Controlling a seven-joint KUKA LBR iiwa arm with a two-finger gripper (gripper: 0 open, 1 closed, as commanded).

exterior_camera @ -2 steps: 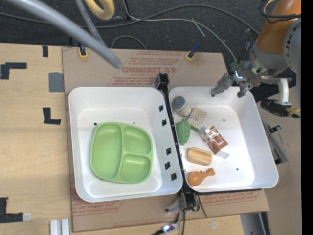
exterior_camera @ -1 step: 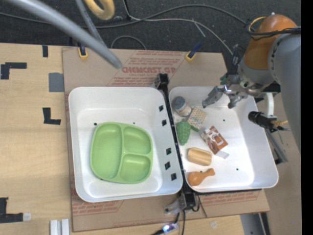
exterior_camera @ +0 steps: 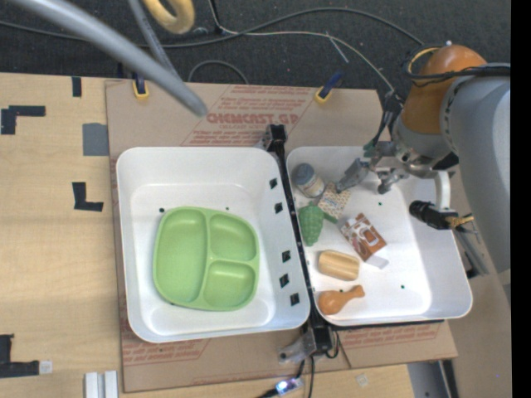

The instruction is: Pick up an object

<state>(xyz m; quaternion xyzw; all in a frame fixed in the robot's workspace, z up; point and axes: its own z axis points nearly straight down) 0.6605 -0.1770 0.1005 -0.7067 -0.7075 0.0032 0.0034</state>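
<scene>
My gripper (exterior_camera: 366, 181) hangs over the back of the right bin (exterior_camera: 431, 272), its two dark fingers apart with nothing between them. Just left of one finger lie a small grey-lidded jar (exterior_camera: 305, 177) and a patterned packet (exterior_camera: 333, 199). A green crumpled item (exterior_camera: 311, 223) rests against the bin's left wall. Nearer the front are a brown and white snack packet (exterior_camera: 364, 237), a tan bread-like block (exterior_camera: 338, 264) and an orange gourd-shaped toy (exterior_camera: 339, 298).
The left bin (exterior_camera: 133, 222) holds a green divided plate (exterior_camera: 206, 257). A black divider with clips (exterior_camera: 286, 222) runs between the bins. The grey arm with its orange band (exterior_camera: 440, 89) comes in from the right, and cables trail behind the bins.
</scene>
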